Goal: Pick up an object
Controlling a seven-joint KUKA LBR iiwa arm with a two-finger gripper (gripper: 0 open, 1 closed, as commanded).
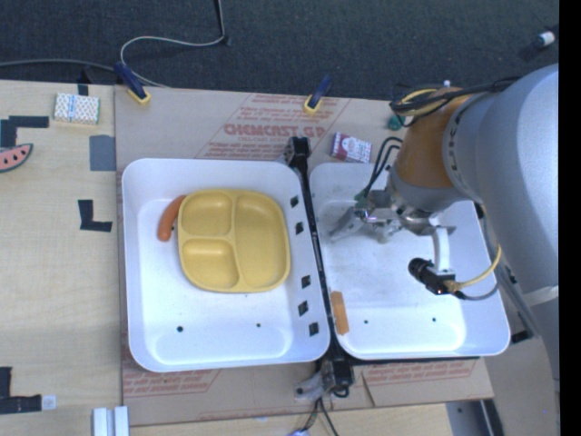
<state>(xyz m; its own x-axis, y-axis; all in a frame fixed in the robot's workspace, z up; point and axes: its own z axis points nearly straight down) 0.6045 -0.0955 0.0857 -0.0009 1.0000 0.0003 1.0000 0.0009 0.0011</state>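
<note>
The big grey arm (pixel 508 143) reaches in from the right and hangs over the right bin (pixel 472 334). The table (pixel 54 243) holds two white bins side by side. In the left bin (pixel 218 339) lies a yellow tray (pixel 234 240) with three parts, and an orange sausage (pixel 168 218) lies touching its left edge. A small orange piece (pixel 339 311) sits at the left wall of the right bin, near the front. The pincer (pixel 349 222) is low in the right bin, near the wall between the bins, and I cannot tell if it is spread or pressed together; nothing shows in it. The orange piece is apart from it, nearer the front. I think the pincer could close on nothing, because no thing lies right under it. It could also bump the wall between the bins, since it is so near.
</note>
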